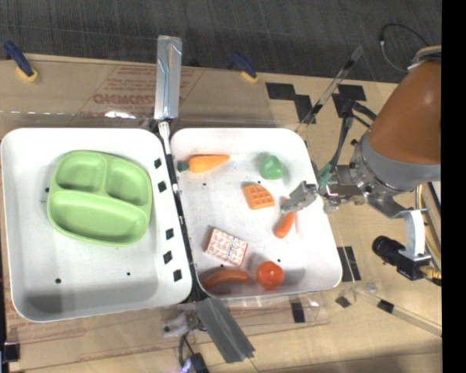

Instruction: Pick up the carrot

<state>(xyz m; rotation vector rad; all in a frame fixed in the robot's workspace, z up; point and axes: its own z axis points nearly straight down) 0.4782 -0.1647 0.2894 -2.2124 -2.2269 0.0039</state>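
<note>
Camera view is looking down at a slant on two shallow white bins sitting side by side on a brown bench. Left bin (31, 286) is holding a green divided plate (101, 196), which is lying flat toward the upper middle of that bin. Right bin (314, 243) is holding the loose items.

The carrot (205, 162) is lying near the upper left corner of the right bin, close to the divider between the bins, with its thick end pointing right and its narrow end pointing left. It is resting on the bin floor, well apart from the gripper. A green vegetable (271, 166) is lying to its right near the back wall. An orange waffle piece (258, 196) is sitting near the middle of the bin. A small orange-red piece (284, 224) is lying tilted just below the gripper tip. A pink patterned box (225, 248) is resting toward the lower left, a sausage-shaped piece (226, 278) is lying along the front wall, and a tomato (269, 273) is sitting just beside it.

The arm (408, 123) is reaching in from the right, with its orange band showing above the grey wrist. The gripper (301, 195) is hanging over the right side of the right bin. Whether its tool is set wide or narrow cannot be told from this angle, and nothing is visibly sitting in it.
</note>
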